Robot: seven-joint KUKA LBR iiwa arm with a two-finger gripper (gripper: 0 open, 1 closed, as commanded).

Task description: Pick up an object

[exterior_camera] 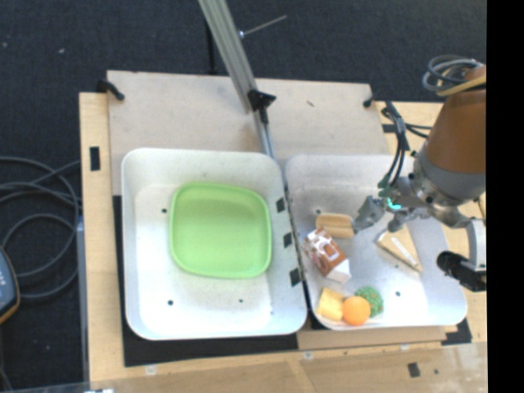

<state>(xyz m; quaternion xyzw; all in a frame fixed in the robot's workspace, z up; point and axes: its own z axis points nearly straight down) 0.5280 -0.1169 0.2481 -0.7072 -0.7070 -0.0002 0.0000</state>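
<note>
The right bin holds several small objects. A tan bread-like block lies near its middle, and a brown and white packet lies just below that. A pale wedge rests further right. At the front edge sit a yellow block, an orange ball and a green broccoli piece. My gripper hangs low over the bin's middle, between the tan block and the wedge, just above the wedge's upper end. Nothing is visibly held in it.
The left bin holds a square green plate. A slanted metal rail runs from the top down to the divider between the bins. The arm's orange and grey body covers the right bin's far right corner. Cables lie on the floor at left.
</note>
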